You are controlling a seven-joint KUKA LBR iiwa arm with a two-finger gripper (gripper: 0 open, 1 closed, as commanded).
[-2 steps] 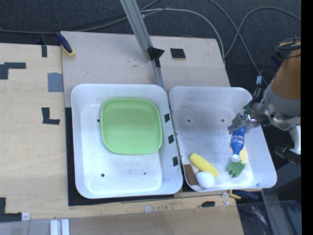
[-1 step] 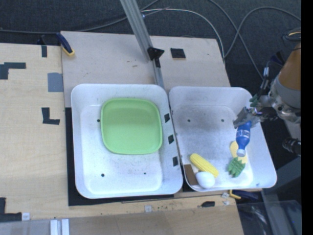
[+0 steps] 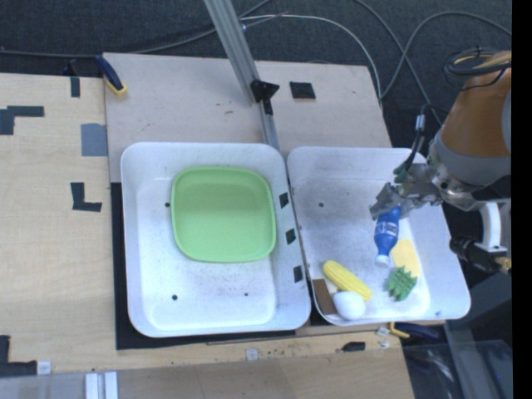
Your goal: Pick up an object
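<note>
My gripper (image 3: 392, 206) hangs over the right part of the right bin (image 3: 332, 181), its fingers closed on the upper end of a blue bottle (image 3: 386, 233). The bottle hangs down toward the bin's front, its white cap at the lower end. Just beside the cap lies a pale yellow piece (image 3: 406, 256), with a green spiky toy (image 3: 401, 284) below it. A yellow corn-like piece (image 3: 347, 279) and a white egg (image 3: 350, 305) lie near the bin's front left corner.
The left bin (image 3: 150, 289) holds a green square plate (image 3: 223, 214). A slanted metal post (image 3: 237, 40) rises behind the bins. Cables run across the dark floor at the back right.
</note>
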